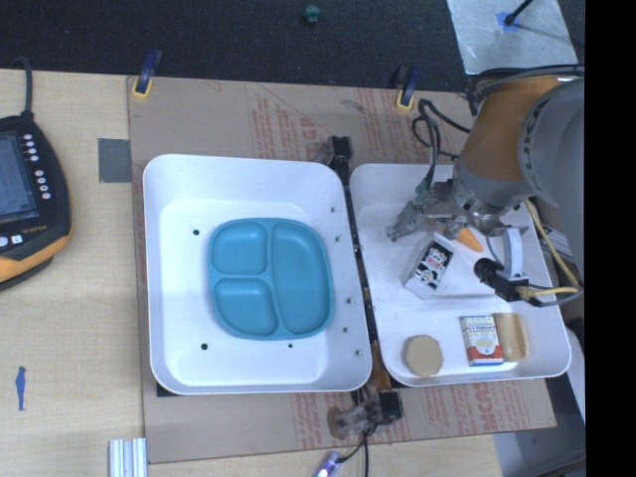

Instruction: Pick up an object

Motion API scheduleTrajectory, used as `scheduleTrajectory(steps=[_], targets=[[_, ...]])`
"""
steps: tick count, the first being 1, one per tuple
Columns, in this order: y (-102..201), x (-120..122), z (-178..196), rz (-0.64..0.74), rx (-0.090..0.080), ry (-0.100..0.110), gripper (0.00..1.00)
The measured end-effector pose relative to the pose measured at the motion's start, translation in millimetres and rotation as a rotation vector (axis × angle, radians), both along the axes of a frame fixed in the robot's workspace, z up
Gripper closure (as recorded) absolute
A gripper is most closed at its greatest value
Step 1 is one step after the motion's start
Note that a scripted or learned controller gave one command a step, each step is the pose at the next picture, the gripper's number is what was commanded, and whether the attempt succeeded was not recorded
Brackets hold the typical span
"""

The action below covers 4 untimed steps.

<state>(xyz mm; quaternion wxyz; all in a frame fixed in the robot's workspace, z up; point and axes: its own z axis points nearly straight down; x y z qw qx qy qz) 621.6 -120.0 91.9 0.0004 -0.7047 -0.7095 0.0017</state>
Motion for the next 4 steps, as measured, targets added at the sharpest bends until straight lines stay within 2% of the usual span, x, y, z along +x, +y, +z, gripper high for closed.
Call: scheduleTrajectory(steps=[1,2,3,4], targets=[[-45.9,34.6,-0.1,-0.004,0.003,0.001,0.0],[-15.0,-26.2,-0.4,-0.002,0.001,0.002,0.0],[-16.4,-26.1,10.3,-0.001,-0.001,0.003,1.0],[66.8,-61.2,100.2,0.001,0.001,0.0,1.0]])
